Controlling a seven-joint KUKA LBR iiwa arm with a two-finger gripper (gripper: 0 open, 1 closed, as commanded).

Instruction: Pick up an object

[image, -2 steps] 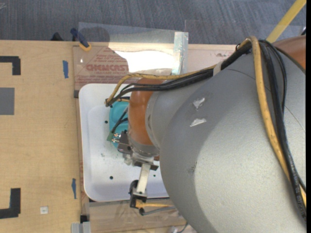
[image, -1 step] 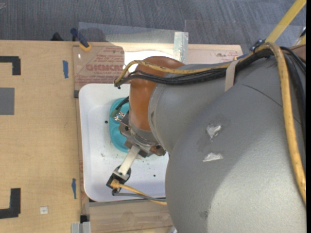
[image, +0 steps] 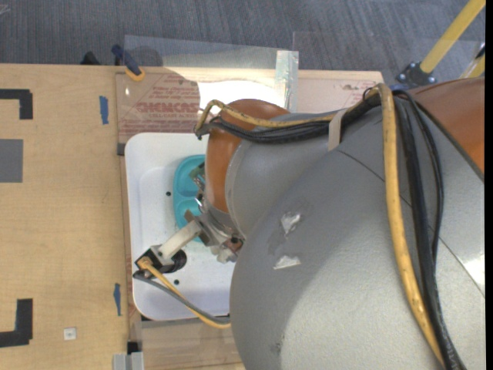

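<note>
The bin (image: 150, 176) is smooth white plastic with a soft sheen. The teal piece (image: 185, 191) in it looks like glossy moulded plastic. The arm (image: 347, 245) has a matt grey shell, chipped in spots, and its orange band (image: 223, 168) is shiny. The bench (image: 62, 206) at 9 o'clock is matt bare wood, and the carpet (image: 231, 6) at 12 o'clock is rough.

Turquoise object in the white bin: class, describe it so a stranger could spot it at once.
Find the shallow white bin left of the big grey robot arm. By the arm's orange band lies a turquoise rounded piece, partly hidden under the arm. It is the sole brightly coloured thing on the bin's white floor.
</note>
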